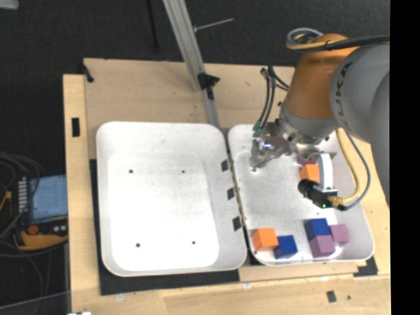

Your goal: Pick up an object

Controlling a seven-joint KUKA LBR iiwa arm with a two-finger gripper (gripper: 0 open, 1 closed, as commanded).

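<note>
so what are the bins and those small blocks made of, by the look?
Bins: likely moulded plastic, white and matte, with rounded corners and a raised rim. Blocks, such as the orange block and blue block: solid colour, dull faces, soft edges, so foam or painted wood; the picture cannot settle which.

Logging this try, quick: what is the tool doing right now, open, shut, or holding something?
Tool: over the right bin, upper left part; open or shut cannot be told, and nothing is seen held.
</note>
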